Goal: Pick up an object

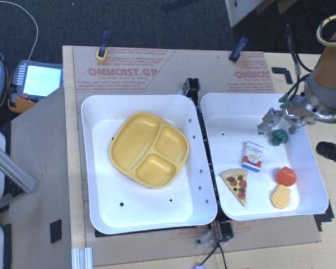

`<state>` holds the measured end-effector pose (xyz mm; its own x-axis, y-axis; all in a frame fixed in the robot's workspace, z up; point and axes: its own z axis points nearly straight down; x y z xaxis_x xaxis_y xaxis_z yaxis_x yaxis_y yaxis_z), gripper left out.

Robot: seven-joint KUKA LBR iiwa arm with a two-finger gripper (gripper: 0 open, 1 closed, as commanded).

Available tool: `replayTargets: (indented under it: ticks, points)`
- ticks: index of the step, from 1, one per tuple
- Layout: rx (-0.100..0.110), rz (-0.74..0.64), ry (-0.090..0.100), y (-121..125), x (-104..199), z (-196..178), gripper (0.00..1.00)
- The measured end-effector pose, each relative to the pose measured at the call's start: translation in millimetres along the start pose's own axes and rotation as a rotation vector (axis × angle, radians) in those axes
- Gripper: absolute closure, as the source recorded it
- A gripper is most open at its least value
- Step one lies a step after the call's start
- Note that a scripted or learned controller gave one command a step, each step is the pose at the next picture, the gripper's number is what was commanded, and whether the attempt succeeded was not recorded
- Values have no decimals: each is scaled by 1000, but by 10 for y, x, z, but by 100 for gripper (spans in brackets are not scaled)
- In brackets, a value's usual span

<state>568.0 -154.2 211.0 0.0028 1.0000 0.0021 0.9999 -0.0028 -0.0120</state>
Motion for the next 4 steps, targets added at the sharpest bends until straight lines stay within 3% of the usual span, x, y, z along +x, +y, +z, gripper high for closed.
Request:
replayTargets:
  ticks: [1, 3, 4]
  points:
    - [-12, -3, -2, 28, 2, -64, 0]
    - [-4, -2, 0, -15, 64, 1195, 0]
    - [-8, -2, -1, -20, 69, 1272, 0]
